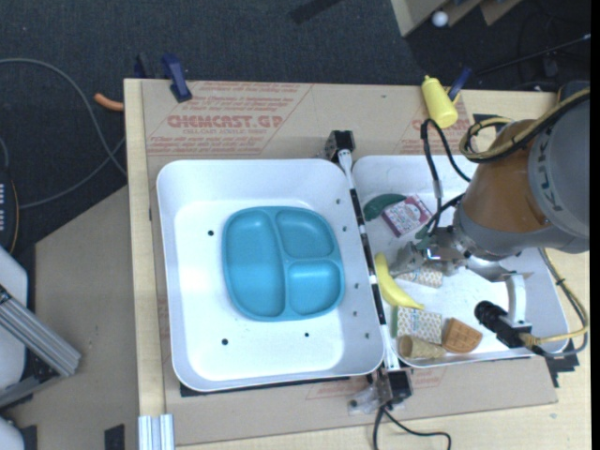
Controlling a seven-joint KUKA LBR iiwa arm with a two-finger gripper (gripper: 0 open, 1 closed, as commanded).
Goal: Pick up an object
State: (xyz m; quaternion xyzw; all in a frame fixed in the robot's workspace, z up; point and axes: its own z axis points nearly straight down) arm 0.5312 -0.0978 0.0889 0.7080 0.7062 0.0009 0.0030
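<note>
Gripper (424, 249) sits low in the right bin (553, 293), among the clutter near its middle; whether it is open or closed cannot be made out, since the grey arm (553, 190) with its orange band covers much of it. Just beside it lie a small printed packet (405, 216) on a dark green item (380, 204), a yellow banana (394, 287) against the bin's left wall, a patterned packet (419, 322) and a brown cone-like piece (448, 337). In the left bin (187, 336) rests a blue divided plate (281, 261). Objects under the wrist are hidden.
</note>
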